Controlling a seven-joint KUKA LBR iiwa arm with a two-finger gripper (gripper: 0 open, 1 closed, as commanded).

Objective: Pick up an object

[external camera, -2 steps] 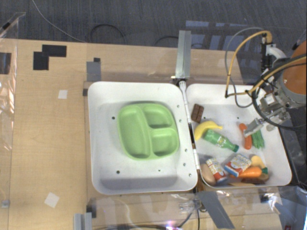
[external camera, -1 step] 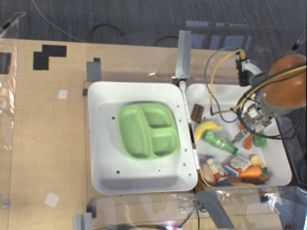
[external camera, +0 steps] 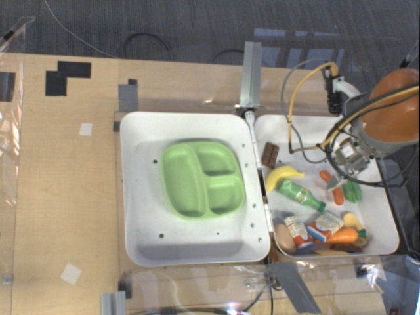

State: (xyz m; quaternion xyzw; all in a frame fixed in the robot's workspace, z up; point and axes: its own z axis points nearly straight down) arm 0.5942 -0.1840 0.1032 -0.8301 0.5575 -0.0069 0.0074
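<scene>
The right bin (external camera: 387,225) holds several small toy foods: a brown block (external camera: 270,153), a yellow banana (external camera: 283,176), a green bottle (external camera: 300,195), small orange pieces (external camera: 325,175), a green piece (external camera: 352,191), a carrot (external camera: 342,236) and a packet (external camera: 297,230). My gripper (external camera: 345,165) hangs over the bin's right half, just above the orange and green pieces. Its wrist and cables cover the fingertips. I see nothing held between them.
The left bin (external camera: 141,241) holds a green divided plate (external camera: 201,178). A metal post (external camera: 250,77) stands at the back between the bins. Yellow and black cables (external camera: 295,110) loop over the right bin's far edge.
</scene>
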